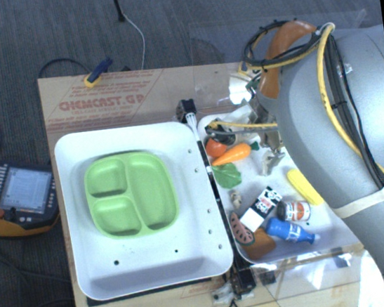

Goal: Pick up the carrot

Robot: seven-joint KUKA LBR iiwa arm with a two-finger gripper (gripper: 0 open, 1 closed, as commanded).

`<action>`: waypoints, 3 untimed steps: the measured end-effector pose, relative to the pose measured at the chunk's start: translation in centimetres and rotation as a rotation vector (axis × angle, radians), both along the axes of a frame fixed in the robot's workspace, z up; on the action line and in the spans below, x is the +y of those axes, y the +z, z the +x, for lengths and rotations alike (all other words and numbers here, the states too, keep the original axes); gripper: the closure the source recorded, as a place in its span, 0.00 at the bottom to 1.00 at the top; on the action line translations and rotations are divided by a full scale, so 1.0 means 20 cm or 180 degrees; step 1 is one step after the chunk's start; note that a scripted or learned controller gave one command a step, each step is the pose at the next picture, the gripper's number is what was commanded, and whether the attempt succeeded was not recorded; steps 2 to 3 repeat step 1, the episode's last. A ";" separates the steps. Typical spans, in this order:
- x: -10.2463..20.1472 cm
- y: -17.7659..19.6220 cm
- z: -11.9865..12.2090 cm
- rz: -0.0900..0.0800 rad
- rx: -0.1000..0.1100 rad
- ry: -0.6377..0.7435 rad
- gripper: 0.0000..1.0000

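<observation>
1. Gripper hangs at three o'clock of the orange tapered plastic carrot, just beside its tip; how far it is open I cannot tell.
2. Carrot lies in the right shallow white bin, at its eleven o'clock corner, above a green leaf-shaped toy.

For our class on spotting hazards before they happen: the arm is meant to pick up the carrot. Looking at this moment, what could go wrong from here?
1. The carrot lies close against a green leafy toy and an orange-red piece, so the gripper might catch a neighbour instead.
2. The carrot sits near the right bin's dividing wall, which could block a finger.
3. The bulky arm hangs over the bin, so it might nudge the yellow banana.
</observation>
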State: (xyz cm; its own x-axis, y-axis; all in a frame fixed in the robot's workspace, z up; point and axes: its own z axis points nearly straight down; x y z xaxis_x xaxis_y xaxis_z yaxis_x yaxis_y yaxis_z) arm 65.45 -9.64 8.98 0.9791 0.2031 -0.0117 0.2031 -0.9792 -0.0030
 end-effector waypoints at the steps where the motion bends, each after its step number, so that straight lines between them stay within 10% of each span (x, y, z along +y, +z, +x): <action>1: 0.00 0.00 -0.35 -0.0012 -0.0056 0.0046 0.00; 3: 0.00 0.00 -0.35 -0.0012 -0.0056 0.0046 0.00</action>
